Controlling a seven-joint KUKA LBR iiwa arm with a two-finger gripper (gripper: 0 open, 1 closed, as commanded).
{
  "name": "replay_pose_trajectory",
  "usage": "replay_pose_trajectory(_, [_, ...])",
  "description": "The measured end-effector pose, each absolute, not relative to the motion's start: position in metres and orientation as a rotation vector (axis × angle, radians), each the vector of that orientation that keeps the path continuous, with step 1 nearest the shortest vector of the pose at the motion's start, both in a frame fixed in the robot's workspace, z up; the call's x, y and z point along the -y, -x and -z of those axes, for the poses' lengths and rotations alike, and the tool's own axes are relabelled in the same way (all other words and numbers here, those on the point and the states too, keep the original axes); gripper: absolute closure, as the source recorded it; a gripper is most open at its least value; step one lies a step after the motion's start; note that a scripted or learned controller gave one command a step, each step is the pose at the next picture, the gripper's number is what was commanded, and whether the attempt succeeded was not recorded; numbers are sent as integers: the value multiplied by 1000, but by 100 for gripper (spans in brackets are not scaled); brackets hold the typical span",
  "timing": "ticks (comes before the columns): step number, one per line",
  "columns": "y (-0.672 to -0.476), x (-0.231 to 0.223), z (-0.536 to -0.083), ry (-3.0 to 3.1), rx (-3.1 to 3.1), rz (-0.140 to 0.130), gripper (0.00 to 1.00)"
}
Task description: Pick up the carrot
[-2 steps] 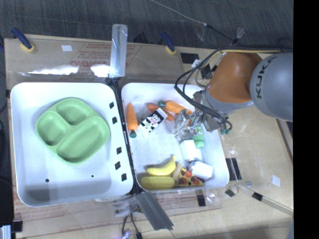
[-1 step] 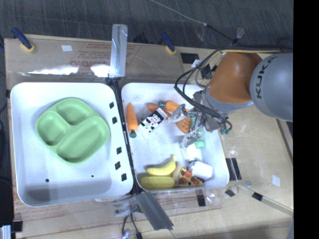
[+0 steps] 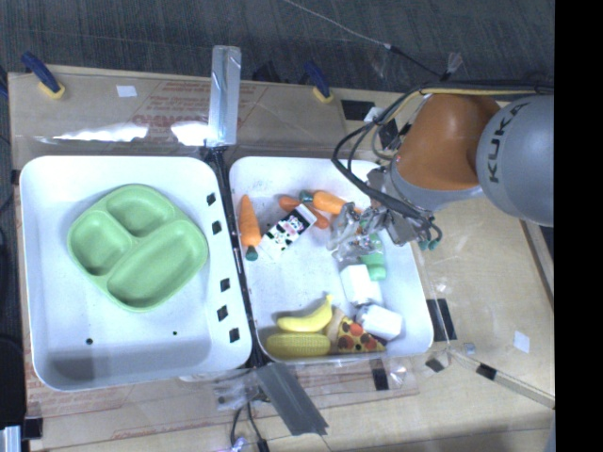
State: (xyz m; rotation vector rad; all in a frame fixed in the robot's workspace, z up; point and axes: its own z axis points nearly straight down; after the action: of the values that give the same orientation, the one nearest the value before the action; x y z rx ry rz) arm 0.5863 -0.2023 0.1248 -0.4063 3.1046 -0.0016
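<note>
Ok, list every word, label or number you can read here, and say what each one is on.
"KUKA": on the grey arm, reading vertically, partly visible.
Red print on the cardboard behind the bins: too blurred to read.
Black-and-white box in the right bin: pattern only, no legible text.

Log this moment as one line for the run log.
task: pick up carrot | gripper: over right bin, beside a carrot | another carrot: by left wall | plate: left bin

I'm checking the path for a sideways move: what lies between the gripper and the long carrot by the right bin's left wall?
In the camera view, a black-and-white toy lies between the gripper and the carrot, with bare bin floor either side.
</note>
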Motion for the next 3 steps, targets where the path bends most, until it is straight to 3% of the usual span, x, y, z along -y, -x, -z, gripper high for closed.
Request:
replay_pose_trajectory(1, [-586, 202, -125, 407, -3105, 1, 0])
replay_pose_trajectory(2, [-588, 201, -136, 411, -3099, 4, 100])
replay_pose_trajectory(3, [-588, 201, -135, 411, -3099, 4, 0])
